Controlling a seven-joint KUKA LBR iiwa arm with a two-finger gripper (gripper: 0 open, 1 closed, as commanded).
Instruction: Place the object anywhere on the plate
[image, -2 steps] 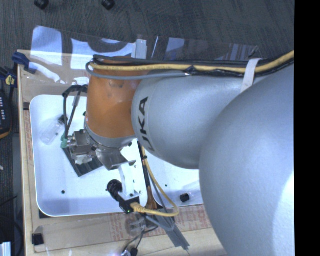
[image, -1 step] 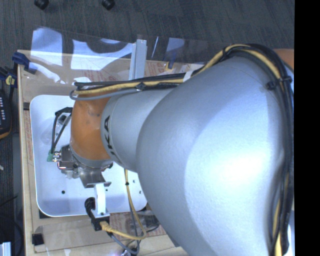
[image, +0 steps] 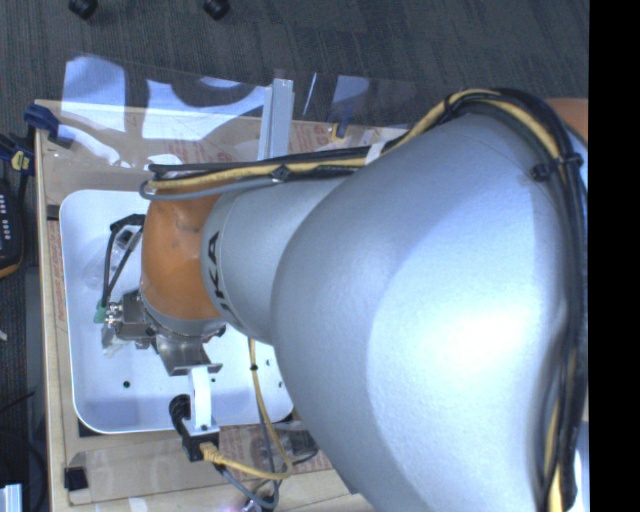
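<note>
Reaching over the left bin (image: 80, 300) — arm (image: 400, 300); gripper (image: 125, 325) state: cannot tell.

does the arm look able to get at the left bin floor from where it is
Probably yes. The arm already reaches across from the right, and its orange band and wrist hang over the left bin. Nothing visible stands between wrist and white floor, though the arm's bulk hides much of the bin.

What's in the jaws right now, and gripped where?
Cannot tell: the arm covers the gripper over the left bin, hiding any held object.
</note>
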